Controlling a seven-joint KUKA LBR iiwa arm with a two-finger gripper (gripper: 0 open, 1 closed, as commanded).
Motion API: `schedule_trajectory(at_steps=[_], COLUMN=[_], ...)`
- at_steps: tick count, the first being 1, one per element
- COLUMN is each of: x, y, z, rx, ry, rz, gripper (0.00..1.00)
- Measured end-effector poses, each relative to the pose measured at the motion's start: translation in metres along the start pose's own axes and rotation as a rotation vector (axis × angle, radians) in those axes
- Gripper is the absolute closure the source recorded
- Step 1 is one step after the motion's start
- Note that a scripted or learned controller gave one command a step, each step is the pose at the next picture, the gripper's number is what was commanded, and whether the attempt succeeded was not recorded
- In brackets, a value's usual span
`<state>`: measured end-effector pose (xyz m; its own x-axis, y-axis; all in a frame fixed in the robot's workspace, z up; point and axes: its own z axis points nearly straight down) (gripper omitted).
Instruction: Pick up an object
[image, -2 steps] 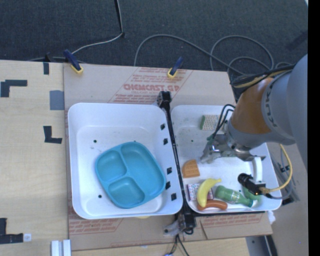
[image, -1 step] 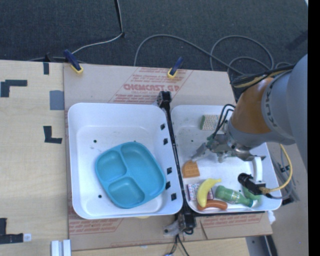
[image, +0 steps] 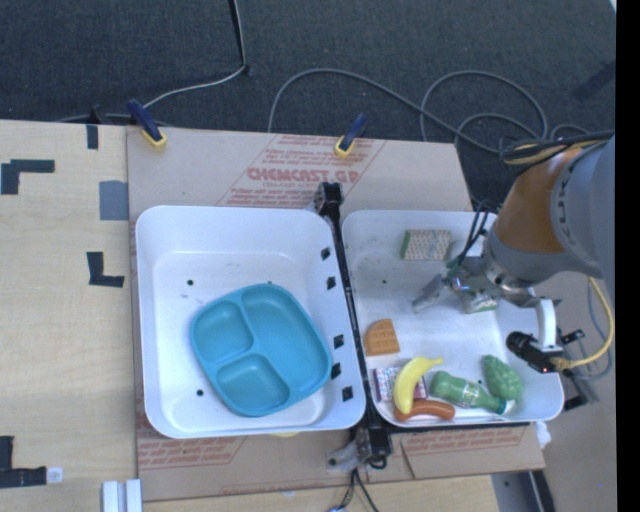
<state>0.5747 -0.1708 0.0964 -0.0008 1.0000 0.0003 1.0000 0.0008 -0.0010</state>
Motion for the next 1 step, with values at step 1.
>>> schedule_trajectory(at_steps=[1], x=[0.0518], y=[0.0687], z=[0.0090], rx=[-0.001], ry=[0.000], rz=[-0.002], gripper=[0.00])
